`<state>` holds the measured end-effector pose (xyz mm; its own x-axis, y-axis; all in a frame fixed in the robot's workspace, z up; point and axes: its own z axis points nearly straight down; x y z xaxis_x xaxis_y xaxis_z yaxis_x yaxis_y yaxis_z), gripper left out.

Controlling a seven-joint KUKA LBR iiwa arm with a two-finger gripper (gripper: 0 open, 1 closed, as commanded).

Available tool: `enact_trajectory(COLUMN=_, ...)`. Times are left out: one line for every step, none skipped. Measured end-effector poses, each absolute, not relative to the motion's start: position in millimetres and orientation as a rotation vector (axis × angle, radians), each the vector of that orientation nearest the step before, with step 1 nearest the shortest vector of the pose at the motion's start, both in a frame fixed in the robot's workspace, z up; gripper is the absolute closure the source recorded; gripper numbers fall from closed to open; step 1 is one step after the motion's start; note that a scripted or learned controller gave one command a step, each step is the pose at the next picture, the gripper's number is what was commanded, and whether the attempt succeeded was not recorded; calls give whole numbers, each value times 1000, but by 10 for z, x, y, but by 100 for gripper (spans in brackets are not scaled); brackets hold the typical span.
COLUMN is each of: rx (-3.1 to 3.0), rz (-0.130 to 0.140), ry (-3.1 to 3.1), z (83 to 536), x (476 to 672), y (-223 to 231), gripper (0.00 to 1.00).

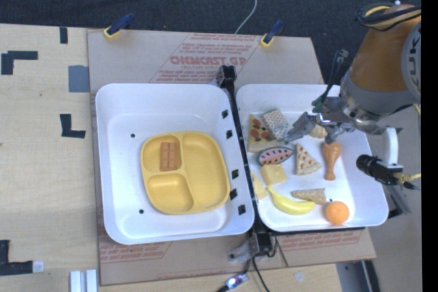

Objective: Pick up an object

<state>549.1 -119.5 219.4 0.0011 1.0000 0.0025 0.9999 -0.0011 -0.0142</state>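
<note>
My gripper (317,131) hangs over the upper middle of the right bin (373,205), open, with nothing between its fingers. One finger (300,128) points toward a grey speckled cracker (276,122) and a pizza slice (258,131). Just below the gripper lie a brown drumstick (332,158) and a triangular pizza wedge (305,160). Further down in this bin are an oval dark-and-pink piece (275,156), a pale cheese block (274,175), a banana (290,203), a tan wedge (311,195) and an orange (337,213).
The left bin (116,113) holds a yellow divided plate (205,174) with a brown ridged bar (169,154) in its upper left compartment. A black divider clip line (236,147) separates the bins. A black fitting (375,167) juts over the right bin's right edge.
</note>
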Motion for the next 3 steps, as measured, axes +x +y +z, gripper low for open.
enact_trajectory(rx=-2218, rz=1, ry=-2221, z=2256, x=5517, y=-1195, gripper=0)
enact_trajectory(rx=-2218, rz=7, ry=-2218, z=1790, x=5499, y=-1261, gripper=0)
enact_trajectory(rx=-2216, rz=8, ry=-2218, z=1260, x=5396, y=-1194, gripper=0)
